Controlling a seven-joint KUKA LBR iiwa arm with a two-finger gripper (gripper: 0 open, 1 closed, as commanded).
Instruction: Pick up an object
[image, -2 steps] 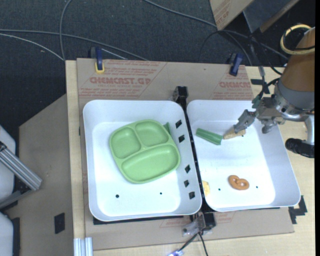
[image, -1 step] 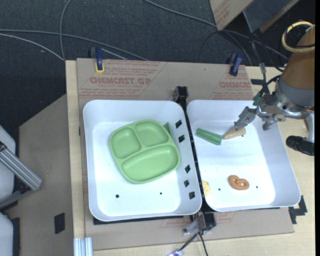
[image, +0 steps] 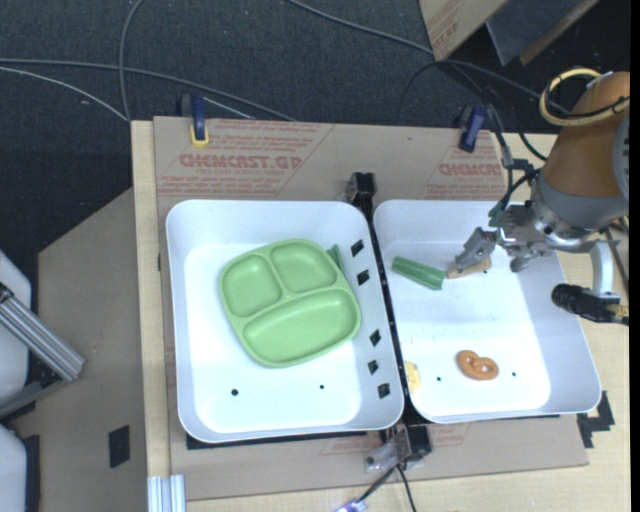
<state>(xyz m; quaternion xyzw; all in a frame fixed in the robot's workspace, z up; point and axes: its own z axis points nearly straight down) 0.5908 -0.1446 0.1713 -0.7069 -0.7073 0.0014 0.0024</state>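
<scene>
Green stick (image: 417, 272) lies flat in the right bin (image: 560, 360), upper left part, near the divider between the two bins. Long axis runs left-right with a slight downward tilt toward the right end. It looks like the likeliest target since it is closest to the pincer.

Pincer (image: 468, 262) sits just right of the stick's right end, slightly higher in frame, low over the bin floor. So the stick lies to the pincer's left and a touch below. The tips point down-left at it. Nothing visible between the fingers; touching or a small gap, can't tell from this angle. Whether the pincer is wide or narrow I cannot tell either, the tips blur together here.

Judgement: approach stage, not a grasp yet. Next move probably needs a short shift left along the stick, with the closing direction set across its long axis.

Other candidates: orange pretzel (image: 478, 366) in the lower middle of the same bin, well apart from the pincer. Small yellow bit (image: 412, 377) by the bin's lower left wall. Green divided plate (image: 290, 302) fills the middle of the left bin (image: 190, 300), far side of the divider. Both bins rest on the table (image: 160, 160).
</scene>
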